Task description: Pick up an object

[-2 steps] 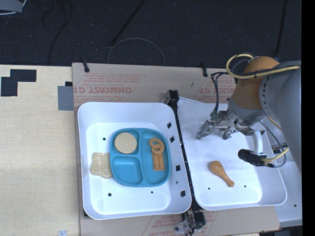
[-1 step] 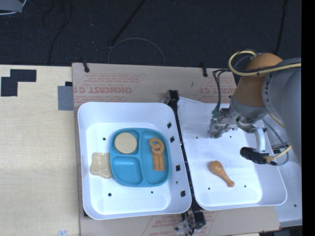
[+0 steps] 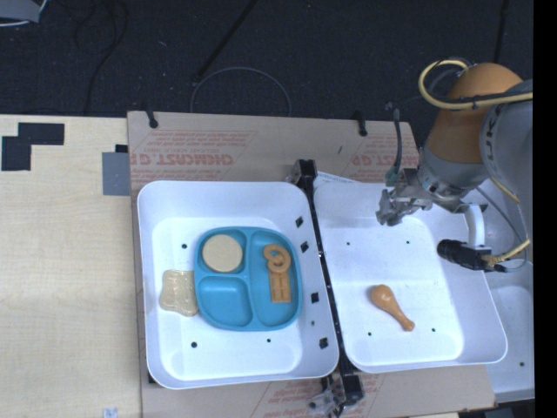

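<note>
Over the far part of the right bin (image 3: 487,320), the arm (image 3: 505,142) reaches in from the right. Its orange band sits high and its grey wrist bends down and leftward, ending at the fingers (image 3: 392,212). They hang just inside the bin's far wall, near the corner next to the divide between the bins.

Nearer the camera than the fingers and well apart from them, a tan drumstick (image 3: 392,306) lies alone on the right bin's floor. Its thick end points toward the fingers and its thin end slants away to the right.

Left of the fingers, across the divide, the left bin (image 3: 165,233) holds a blue tray (image 3: 231,307). A round tan disc (image 3: 221,252) sits in the tray's far left compartment, and a tan ring piece (image 3: 278,273) lies in its long right compartment. A pale slab (image 3: 178,292) lies on the bin floor, touching the tray's left edge.

Both bins rest on cardboard (image 3: 218,151) on the desk (image 3: 61,277).

Whether the fingers are open or closed cannot be told, and nothing shows between them.
</note>
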